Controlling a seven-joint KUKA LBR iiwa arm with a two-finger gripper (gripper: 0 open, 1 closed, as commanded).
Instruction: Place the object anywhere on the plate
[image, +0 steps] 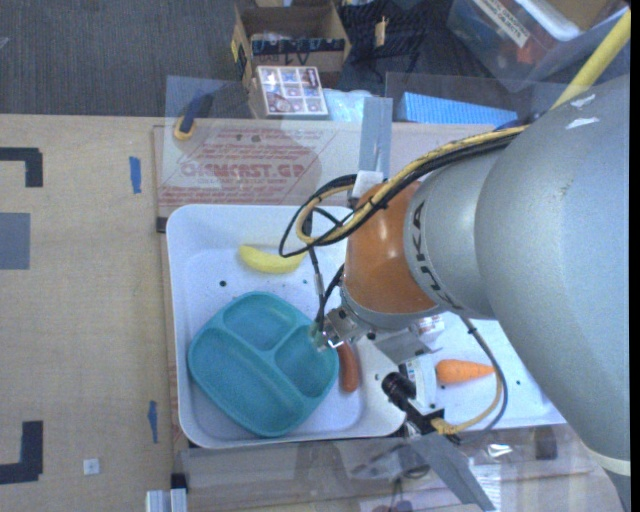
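A teal divided plate (255, 365) lies in the left white bin (190, 240). A yellow banana (268, 260) rests above it near the bin's back. A brown sausage-shaped piece (349, 370) lies just off the plate's right rim. My gripper (328, 337) hangs under the orange wrist band at the plate's right edge, right above the brown piece's upper end. The wrist hides most of the gripper. An orange carrot (465, 372) lies in the right bin.
The grey arm covers most of the right bin (520, 405). Cables loop from the wrist over the left bin's back part. A cardboard sheet (245, 170) and a box (288, 45) lie beyond the bins.
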